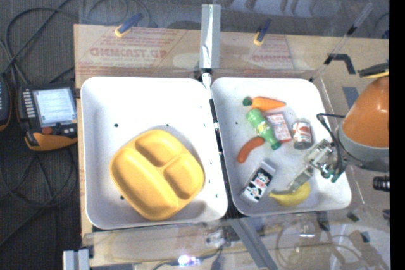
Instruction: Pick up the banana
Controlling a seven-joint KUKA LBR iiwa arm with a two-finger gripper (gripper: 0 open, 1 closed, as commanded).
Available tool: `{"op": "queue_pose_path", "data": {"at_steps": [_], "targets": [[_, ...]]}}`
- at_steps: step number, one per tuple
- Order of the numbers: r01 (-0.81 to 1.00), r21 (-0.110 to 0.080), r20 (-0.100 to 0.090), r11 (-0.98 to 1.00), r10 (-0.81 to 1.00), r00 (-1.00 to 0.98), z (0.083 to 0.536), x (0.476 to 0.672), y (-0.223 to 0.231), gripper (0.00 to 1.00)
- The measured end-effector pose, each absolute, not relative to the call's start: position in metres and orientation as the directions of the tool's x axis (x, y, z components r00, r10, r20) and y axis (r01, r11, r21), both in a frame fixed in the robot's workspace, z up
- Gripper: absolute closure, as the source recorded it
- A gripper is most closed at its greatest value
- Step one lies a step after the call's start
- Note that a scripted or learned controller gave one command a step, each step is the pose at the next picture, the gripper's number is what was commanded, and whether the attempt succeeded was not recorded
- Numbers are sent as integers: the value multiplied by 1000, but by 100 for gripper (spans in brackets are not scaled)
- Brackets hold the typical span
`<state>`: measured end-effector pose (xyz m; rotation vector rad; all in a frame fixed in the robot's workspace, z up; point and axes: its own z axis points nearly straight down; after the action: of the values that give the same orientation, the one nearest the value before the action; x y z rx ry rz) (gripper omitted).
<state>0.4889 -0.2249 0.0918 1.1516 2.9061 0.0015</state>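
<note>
Grey carpet surrounds the worktop (145, 54). Over the right bin (329, 196), the tool (302, 181) reaches down to the banana (290, 197) at the near edge; whether its fingers are spread is unclear. A milk carton (259, 183) lies beside.

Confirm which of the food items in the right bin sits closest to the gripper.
The banana, yellow, at the near edge of the right bin, right below the gripper. Carrot and the other items lie farther off.
</note>
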Motion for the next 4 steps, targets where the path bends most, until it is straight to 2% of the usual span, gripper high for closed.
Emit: {"op": "queue_pose_path", "data": {"at_steps": [1,2,3,4], "targets": [[663,6,-16,749,663,-748,92,489,-225,0],[642,4,-1,767,642,-767,167,499,-222,0],[640,8,-2,769,640,-769,176,501,-220,100],[640,8,-2,768,640,-768,176,501,-220,0]]}}
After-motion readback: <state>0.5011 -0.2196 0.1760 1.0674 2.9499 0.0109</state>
